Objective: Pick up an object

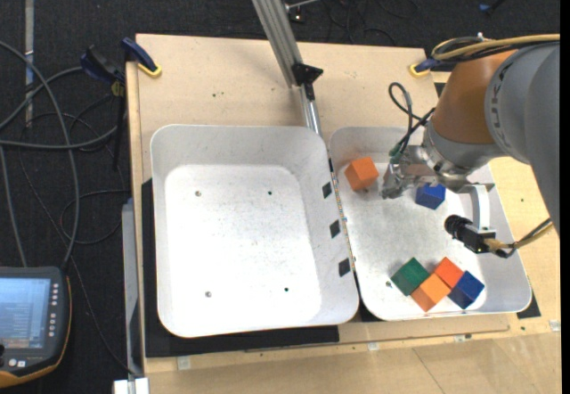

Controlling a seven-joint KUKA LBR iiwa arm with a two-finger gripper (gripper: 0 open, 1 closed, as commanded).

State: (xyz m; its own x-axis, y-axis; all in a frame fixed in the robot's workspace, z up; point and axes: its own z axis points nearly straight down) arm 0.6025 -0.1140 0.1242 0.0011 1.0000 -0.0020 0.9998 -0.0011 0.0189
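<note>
The gripper [393, 184] hangs low in the right bin [511, 300]; its finger state cannot be told. Just beside it sits the orange cube [361, 174], likely light, rigid, best pinched across opposite flat faces.

No legible text, label, brand, number or sign found on any surface inspected; the lit screen of the handheld pendant [27, 321], far left of the gripper [393, 185], is too blurred to read.
</note>
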